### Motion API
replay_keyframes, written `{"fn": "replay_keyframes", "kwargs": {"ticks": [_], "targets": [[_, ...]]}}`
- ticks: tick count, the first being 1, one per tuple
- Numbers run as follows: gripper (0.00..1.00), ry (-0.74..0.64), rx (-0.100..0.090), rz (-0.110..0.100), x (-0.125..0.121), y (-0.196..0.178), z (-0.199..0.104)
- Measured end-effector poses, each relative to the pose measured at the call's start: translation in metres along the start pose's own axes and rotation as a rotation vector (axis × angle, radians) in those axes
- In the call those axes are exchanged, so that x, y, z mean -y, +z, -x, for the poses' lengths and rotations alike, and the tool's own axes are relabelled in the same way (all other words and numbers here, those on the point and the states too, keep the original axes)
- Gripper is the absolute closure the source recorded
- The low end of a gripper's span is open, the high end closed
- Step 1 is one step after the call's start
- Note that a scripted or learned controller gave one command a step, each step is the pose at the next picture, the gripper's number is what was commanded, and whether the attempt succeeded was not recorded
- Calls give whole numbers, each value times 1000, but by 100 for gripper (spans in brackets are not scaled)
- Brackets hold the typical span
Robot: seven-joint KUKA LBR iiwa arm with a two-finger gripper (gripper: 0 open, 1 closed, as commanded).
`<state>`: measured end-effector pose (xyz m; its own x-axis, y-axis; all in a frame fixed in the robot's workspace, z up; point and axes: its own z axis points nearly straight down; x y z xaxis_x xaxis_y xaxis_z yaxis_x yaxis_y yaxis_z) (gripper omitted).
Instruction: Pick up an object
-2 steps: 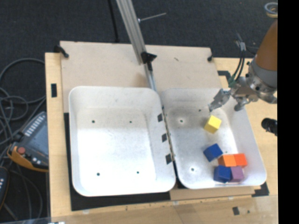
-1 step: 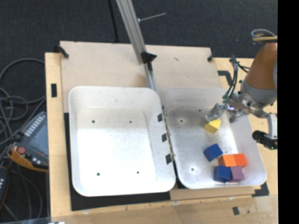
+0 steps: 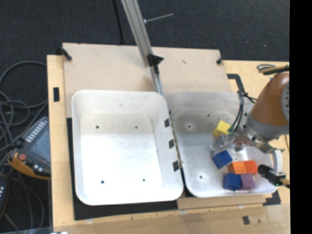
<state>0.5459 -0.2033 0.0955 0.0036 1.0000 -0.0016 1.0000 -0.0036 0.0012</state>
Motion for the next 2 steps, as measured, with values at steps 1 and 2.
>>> {"fn": "replay_keyframes", "kwargs": {"ticks": [1,2], "targets": [[0,0,0,2,-2,-2,-1],[0,-2,1,2,34,-3,-13]]}}
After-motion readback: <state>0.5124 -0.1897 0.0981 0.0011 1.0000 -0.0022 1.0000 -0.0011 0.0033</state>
